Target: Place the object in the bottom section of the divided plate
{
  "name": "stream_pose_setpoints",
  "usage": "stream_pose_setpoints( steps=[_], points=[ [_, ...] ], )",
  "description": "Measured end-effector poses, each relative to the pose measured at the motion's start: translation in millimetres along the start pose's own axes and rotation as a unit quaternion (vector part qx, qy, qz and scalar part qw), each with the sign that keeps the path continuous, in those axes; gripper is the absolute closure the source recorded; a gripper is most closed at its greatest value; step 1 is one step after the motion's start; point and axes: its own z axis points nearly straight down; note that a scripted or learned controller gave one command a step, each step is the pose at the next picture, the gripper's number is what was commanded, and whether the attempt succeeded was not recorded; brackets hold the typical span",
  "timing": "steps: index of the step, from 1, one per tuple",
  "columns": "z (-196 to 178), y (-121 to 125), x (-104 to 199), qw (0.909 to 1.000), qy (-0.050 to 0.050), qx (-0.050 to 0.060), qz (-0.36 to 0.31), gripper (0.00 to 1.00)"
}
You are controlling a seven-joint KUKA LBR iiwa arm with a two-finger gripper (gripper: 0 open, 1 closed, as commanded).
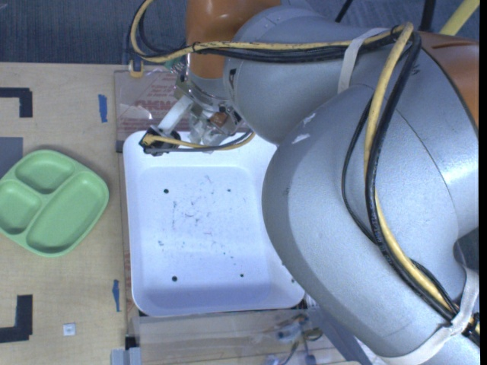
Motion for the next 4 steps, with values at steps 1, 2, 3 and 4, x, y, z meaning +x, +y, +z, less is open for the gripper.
stream_pose_setpoints(
  steps=[1, 2, 3, 4],
  points=[
    [54.9, -1.1, -4.4, 0.9987, -0.001, 0.002, 0.050, 1.00],
    [-10.8, -3.2, -6.2, 0.9725, 0.000, 0.000, 0.233, 1.00],
    [29.4, -4.7, -20.1, 0.9854, -0.001, 0.001, 0.170, 1.00],
    [59.0, -3.6, -7.8, 0.9589, 0.000, 0.001, 0.284, 1.00]
  ],
)
